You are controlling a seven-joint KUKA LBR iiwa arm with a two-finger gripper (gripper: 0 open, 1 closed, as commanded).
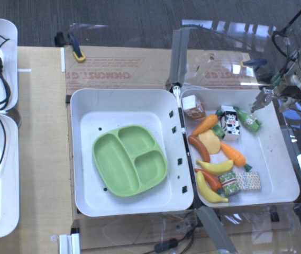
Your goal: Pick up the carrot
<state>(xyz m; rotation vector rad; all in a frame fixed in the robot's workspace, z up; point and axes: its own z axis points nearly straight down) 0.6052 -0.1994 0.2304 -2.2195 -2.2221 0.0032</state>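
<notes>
I'm watching the gripper (260, 100) hovering near the right bin's (277, 194) far right corner; I cannot tell its state. Two carrots are lying mid-bin, one (206, 124) touching the sausage (199, 147), another (233, 153) beside the bananas (213, 167). I'm worrying crowding causes a wrong grab.

The right bin (277, 142) is crowded through its left half. One carrot (205, 124) has a small carton (193, 107) at its 11 o'clock, a cow-print box (230, 123) at 3 and a sausage (199, 147) at 6. The bin's floor stays bare from 1 to 5 o'clock, where the gripper (258, 104) hangs over the far edge.
</notes>
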